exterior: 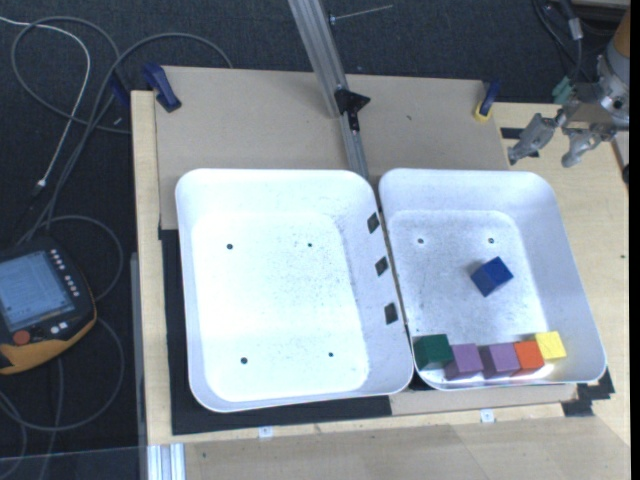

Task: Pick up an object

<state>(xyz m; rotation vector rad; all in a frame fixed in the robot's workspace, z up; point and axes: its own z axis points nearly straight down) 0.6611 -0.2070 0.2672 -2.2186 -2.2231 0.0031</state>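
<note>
So far nothing is picked up: the gripper (553,147) hangs with its jaws spread and bare above the surface's far right corner, well apart from the blue cube (491,275) lying in the right bin (568,230).

1. The right bin (560,228) has a bare floor around the blue cube (491,276), which stands apart from the walls and from the other blocks.
2. Along the near wall the green (432,350), purple (466,360), second purple (497,358), orange (528,354) and yellow (551,345) blocks sit side by side, touching or nearly so, with little room between them.
3. The left bin (200,268) offers an open floor.
4. A metal pole (320,48) slants over the bench behind the seam between the bins.
5. The gripper (552,146), fingers spread, hangs beyond the right bin's far right corner.
</note>
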